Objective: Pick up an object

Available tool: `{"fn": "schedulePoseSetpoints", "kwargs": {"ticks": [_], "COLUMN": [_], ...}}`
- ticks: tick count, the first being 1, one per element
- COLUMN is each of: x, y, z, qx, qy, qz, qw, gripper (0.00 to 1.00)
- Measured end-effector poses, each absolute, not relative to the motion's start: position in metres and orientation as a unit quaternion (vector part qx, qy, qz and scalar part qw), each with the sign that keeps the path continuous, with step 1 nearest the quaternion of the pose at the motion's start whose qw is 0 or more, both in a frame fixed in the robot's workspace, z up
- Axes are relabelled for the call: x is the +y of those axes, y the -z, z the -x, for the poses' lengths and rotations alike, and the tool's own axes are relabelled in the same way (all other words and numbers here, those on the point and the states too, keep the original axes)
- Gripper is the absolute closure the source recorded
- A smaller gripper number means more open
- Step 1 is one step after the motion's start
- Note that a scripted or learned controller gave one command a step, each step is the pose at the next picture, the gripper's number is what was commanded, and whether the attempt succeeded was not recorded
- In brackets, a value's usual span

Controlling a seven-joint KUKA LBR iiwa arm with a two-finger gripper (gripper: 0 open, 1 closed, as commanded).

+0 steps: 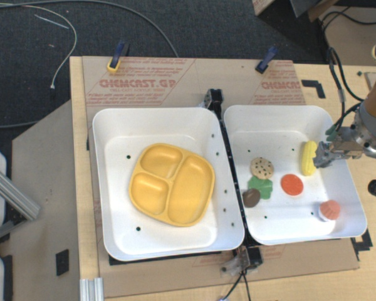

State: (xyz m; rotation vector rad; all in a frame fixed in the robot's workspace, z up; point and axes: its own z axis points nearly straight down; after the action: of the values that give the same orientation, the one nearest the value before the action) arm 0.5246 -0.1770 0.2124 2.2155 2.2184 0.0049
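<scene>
Grey metal end effector (pixel 326 156), black cables

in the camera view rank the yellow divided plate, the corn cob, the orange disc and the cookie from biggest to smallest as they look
1. yellow divided plate, by far the largest
2. corn cob, longest of the small items
3. orange disc and cookie: these look about alike, so I won't rank them

The counter (pixel 81 168) is a light wood-toned board, partly covered by a sheet of printed cardboard (pixel 194 80). Two clamps sit at its far edge: a blue and yellow clamp (pixel 117 56) toward the left, a blue clamp (pixel 266 59) toward the right. Two shallow white bins rest directly on the surface, side by side and touching: the left bin (pixel 106 187) and the right bin (pixel 269 115). Black brackets (pixel 214 98) sit at the seam between them, far and near.
</scene>
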Motion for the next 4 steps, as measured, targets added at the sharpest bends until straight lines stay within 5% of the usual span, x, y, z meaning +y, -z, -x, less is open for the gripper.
{"fn": "schedulePoseSetpoints", "kwargs": {"ticks": [1,4], "x": [-0.177,-0.021], "y": [-0.228,-0.241], "z": [-0.526,-0.529], "qx": [0.707,0.709], "qy": [-0.0009,-0.0001], "qz": [-0.707,-0.705], "qw": [0.001,-0.002], "gripper": [1.00,1.00]}}
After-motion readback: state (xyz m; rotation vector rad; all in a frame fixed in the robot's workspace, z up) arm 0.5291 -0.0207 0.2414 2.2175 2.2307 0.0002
